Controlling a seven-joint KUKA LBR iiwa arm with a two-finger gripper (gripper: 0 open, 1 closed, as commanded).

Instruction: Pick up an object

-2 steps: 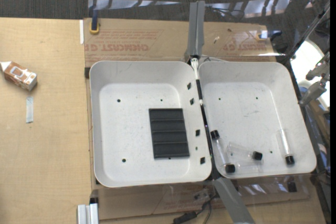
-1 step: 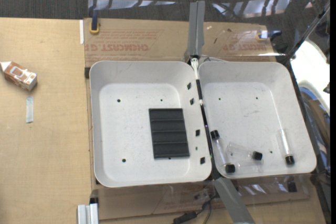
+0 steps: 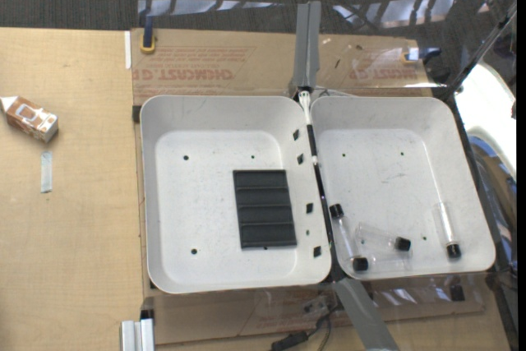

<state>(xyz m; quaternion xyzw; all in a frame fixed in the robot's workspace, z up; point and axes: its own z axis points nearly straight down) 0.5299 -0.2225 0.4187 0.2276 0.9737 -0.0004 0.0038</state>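
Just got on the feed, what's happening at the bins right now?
Nothing is being handled at this moment. The left bin holds a black ribbed block lying flat near its middle. The right bin holds three clear tubes with black caps along its near edge: one by the left wall, one near the middle, one to the right. A small carton sits on the bench to the left, outside the bins.

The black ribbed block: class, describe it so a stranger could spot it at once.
Find the two white bins side by side and take the left bin. Near its middle lies the black ribbed block, flat, rectangular and dark, unlike the clear tubes with black caps in the right bin.
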